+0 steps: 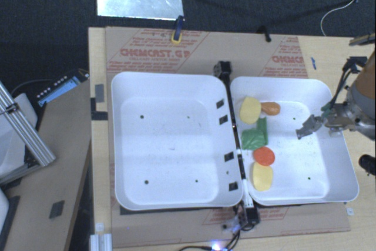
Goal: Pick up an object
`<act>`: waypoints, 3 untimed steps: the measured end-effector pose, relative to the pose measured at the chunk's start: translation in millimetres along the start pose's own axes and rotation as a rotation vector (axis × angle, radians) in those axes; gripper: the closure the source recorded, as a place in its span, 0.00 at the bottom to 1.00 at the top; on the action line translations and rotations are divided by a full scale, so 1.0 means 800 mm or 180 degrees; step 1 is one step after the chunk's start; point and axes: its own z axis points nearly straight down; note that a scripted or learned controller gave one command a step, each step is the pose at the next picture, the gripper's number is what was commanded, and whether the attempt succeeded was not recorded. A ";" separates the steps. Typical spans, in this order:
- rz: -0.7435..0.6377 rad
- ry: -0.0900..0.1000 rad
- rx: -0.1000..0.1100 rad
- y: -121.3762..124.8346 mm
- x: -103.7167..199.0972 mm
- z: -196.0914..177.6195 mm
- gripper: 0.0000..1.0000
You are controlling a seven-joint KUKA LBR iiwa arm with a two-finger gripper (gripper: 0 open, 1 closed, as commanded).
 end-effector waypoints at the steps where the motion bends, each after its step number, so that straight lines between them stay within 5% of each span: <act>1: -0.0033 0.0018 0.0011 0.059 0.118 0.161 0.00; 2: -0.0004 0.0001 -0.0045 0.063 0.109 0.134 1.00; 3: -0.0021 0.0005 -0.0031 0.072 0.158 0.024 1.00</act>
